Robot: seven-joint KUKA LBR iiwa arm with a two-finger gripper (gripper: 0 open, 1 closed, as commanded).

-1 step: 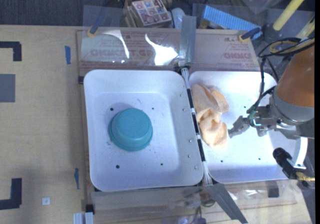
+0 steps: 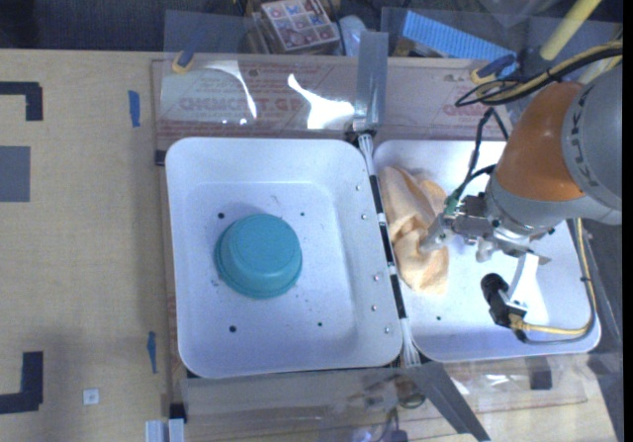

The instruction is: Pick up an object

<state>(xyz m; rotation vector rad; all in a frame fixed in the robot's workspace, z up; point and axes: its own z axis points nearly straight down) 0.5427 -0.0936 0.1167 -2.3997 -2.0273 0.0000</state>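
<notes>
Our claw [image 2: 437,237] sits low in the right bin [image 2: 554,336], touching the tan cloth-like object [image 2: 410,218] — whether it grips, we cannot tell. We'd pinch a fold firmly before lifting; the teal bowl [image 2: 259,254] lies well off, leftward.

grey arm [image 2: 603,148], orange band [image 2: 539,158] (glossy), black cables [image 2: 482,148]

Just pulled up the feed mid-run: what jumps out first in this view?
The teal bowl sits upside down, alone in the middle of the left bin. In the right bin, the grey arm with its orange band reaches down so the gripper is at a crumpled tan cloth lying along that bin's left side.
</notes>
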